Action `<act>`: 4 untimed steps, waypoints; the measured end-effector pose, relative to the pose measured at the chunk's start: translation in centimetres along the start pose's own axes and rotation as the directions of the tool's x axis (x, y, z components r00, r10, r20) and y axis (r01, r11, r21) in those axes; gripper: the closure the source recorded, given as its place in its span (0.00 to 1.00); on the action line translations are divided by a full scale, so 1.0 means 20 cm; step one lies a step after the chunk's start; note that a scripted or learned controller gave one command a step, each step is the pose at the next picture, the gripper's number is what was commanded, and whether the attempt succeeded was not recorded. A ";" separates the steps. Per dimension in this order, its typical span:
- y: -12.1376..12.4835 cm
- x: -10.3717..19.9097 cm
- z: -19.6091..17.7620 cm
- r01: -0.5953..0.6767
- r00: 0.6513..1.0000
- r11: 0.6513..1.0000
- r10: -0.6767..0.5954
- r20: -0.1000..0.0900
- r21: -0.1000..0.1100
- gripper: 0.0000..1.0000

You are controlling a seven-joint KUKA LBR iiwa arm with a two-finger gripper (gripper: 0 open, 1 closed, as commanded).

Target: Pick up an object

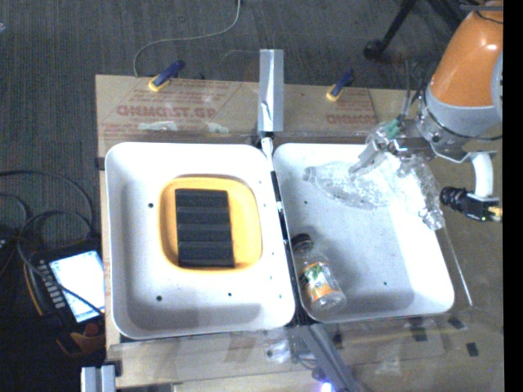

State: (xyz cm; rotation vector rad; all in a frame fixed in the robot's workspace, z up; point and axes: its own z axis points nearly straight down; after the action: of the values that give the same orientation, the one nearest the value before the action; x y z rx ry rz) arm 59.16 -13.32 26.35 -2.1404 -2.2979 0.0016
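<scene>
We see small bottle (pixel 317 280) lying at right bin's (pixel 425 292) near-left edge | crumpled clear plastic (pixel 353 184) far side, beside gripper (pixel 384 147) | fingers: we cannot tell | left bin (pixel 131 300): yellow tray (pixel 211 224)

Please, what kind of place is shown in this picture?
Probably a robotics lab or test cell. A robot arm reaches over two white bins clamped on a plywood bench, with loose test objects such as a small bottle, and cables lying on a carpeted floor.
</scene>
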 end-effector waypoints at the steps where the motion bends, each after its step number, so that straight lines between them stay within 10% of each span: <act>1: 0.09 -0.09 0.13 0.137 0.991 0.991 -0.137 0.003 0.001 0.00; 2: 0.19 -0.19 0.48 0.458 0.889 0.889 -0.458 0.001 -0.001 0.00; 4: 0.34 -0.15 0.83 0.462 0.887 0.887 -0.462 0.010 0.000 0.00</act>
State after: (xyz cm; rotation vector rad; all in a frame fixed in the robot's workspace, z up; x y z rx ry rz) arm 66.18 -15.85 9.82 -1.5362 -2.7489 0.0094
